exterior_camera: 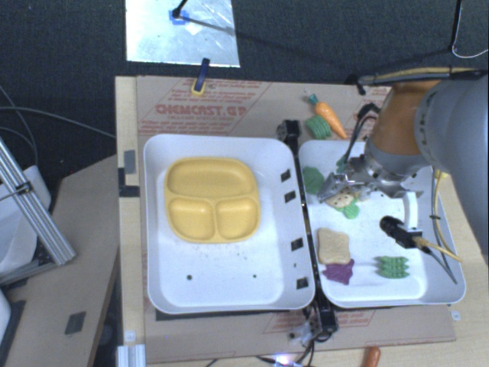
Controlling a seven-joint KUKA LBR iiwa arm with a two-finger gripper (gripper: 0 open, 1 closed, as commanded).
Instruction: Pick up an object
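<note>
Purple toy [338, 271] and bread slice [333, 245] lie untouched in the right bin [428, 285]; the end effector [341, 189] hangs low over a speckled piece [342, 200], grip unclear, nothing lifted yet.

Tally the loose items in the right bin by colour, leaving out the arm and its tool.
Green: 3, a piece by the divider, a small one under the gripper, a ridged one
Tan: 2, bread slice, speckled piece
Purple: 1
Total: 6
</note>
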